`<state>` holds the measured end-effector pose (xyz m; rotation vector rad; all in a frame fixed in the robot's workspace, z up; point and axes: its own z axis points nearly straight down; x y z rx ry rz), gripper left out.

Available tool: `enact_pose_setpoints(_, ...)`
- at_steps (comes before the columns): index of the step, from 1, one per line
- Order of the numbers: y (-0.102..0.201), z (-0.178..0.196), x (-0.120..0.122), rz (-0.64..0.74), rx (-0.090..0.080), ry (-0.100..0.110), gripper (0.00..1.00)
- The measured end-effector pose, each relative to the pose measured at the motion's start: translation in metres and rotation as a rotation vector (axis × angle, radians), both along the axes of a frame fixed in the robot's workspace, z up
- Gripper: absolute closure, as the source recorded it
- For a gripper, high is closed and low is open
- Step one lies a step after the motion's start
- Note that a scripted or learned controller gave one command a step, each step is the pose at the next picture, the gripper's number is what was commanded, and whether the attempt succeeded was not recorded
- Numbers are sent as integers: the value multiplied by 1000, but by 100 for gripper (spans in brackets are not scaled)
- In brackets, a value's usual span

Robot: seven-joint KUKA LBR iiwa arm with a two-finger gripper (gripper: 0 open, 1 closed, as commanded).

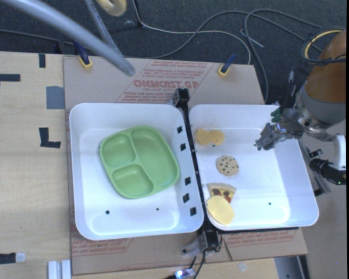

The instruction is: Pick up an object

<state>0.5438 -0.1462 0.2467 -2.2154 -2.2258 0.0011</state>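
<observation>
Cookie (pixel 227 165): round, no long axis, lying left of and below claw (pixel 266 140); claw's grip indiscernible.

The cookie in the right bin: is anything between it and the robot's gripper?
Nothing visible is. The gripper sits over the right bin's far right side, and bare white floor lies between it and the cookie. The yellow piece and the pizza slice lie off to the sides.

Dark carpet (pixel 180 7), pale wooden bench (pixel 23 173)
</observation>
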Motion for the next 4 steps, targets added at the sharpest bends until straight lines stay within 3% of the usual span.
enact_pose_setpoints(4,205,-32,23,1,0,1,100)
